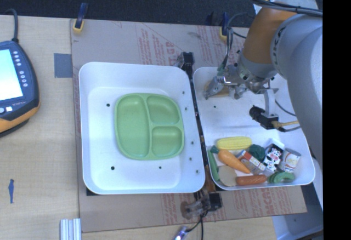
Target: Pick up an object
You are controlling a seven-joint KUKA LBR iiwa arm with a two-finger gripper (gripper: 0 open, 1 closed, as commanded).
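Pincer (224, 89) over right bin (205, 124) — far end, grip state unclear | toys heaped at near end — corn (234, 142) on top | best: descend squarely, close gently.

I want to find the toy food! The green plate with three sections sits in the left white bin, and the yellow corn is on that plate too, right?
Not quite. The yellow toy corn cob lies in the right white bin among other toy food; the camera view shows this. The green three-section plate does sit in the left white bin.
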